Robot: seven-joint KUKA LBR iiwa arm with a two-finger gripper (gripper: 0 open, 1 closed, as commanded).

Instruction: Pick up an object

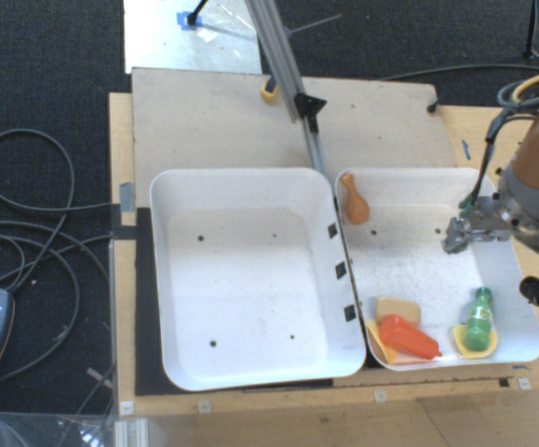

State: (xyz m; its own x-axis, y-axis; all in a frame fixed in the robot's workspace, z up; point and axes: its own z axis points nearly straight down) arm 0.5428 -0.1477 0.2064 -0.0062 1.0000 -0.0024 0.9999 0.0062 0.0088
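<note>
The arm [536,170] is reaching in from the right, its orange band sitting above the wrist, and it is leaning over the right bin [409,192], which is lying edge to edge with the bigger-looking left bin [241,186] on the surface [213,110]. The hand [457,235] is hovering over the far right part of the right bin's floor, and whether it is gripping anything or standing apart I cannot tell at this size; nothing is showing between its tips. The pickable things are all sitting in that right bin. Biggest, the orange-red carrot-like piece [409,337] is lying on the near wall, overlapping a tan slice [398,309] just behind it; it is looking like hollow toy plastic, so light, stiff and a bit slick, and I am judging that closing across its thicker middle is safest, since the tapered tip is likely to squirt out. Next, the green bottle [478,318] is lying in the near right corner, resting on a yellow piece [475,343]; round and smooth, it is probably going to roll, so taking it across the body beats taking the narrow neck. Smallest, the brown drumstick-shaped toy [353,203] is leaning at the far left wall, well apart from the hand; its bulb end is offering the best hold.
</note>
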